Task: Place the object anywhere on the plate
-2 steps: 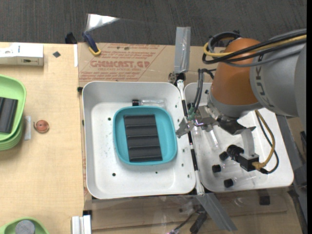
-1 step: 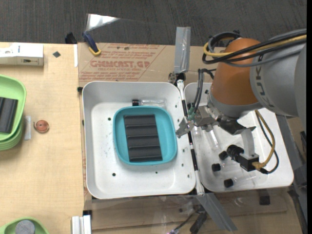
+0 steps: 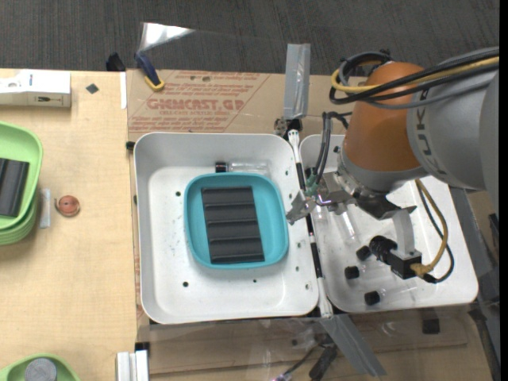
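Arm low over right bin [image 3: 456, 280], gripper [image 3: 305, 205] at the divide between the 2 bins, just beside the plate [image 3: 273, 236]. Cannot tell whether it is open or closed, or carrying anything. Teal plate sits mid left bin [image 3: 155, 244], a dark ridged block [image 3: 232, 225] already on it. 3 small black pieces [image 3: 352, 273] lie in right bin; which is the object, unclear. To do well: confirm a grasp, cross the bin walls high, release over bare teal rim.

A square teal plastic plate [image 3: 236, 220] lies in the left white bin [image 3: 155, 236], with a ridged black rectangular tray [image 3: 232, 225] on it.
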Robot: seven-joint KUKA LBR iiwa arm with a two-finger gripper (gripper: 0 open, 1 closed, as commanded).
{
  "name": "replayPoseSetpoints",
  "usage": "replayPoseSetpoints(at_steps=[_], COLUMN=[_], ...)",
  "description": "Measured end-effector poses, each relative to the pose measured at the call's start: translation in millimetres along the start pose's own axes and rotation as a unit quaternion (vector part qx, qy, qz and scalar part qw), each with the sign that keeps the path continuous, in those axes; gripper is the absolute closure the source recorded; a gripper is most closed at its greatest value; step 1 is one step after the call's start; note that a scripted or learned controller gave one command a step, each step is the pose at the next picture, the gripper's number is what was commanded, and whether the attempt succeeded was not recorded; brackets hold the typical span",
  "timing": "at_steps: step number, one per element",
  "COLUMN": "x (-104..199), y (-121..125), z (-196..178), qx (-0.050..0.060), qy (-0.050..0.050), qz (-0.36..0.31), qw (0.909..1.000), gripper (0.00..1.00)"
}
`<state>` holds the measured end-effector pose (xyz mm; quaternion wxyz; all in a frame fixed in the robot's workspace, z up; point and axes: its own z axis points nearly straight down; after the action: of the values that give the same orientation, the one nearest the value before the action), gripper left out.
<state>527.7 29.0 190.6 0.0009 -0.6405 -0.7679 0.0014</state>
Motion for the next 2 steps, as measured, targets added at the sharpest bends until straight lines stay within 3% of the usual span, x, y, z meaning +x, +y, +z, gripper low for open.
replayPoseSetpoints(at_steps=[2], x=[0.0], y=[0.0], z=[0.0], qx=[0.000], qy=[0.000], qz=[0.000], qw=[1.0000], gripper=[0.00])
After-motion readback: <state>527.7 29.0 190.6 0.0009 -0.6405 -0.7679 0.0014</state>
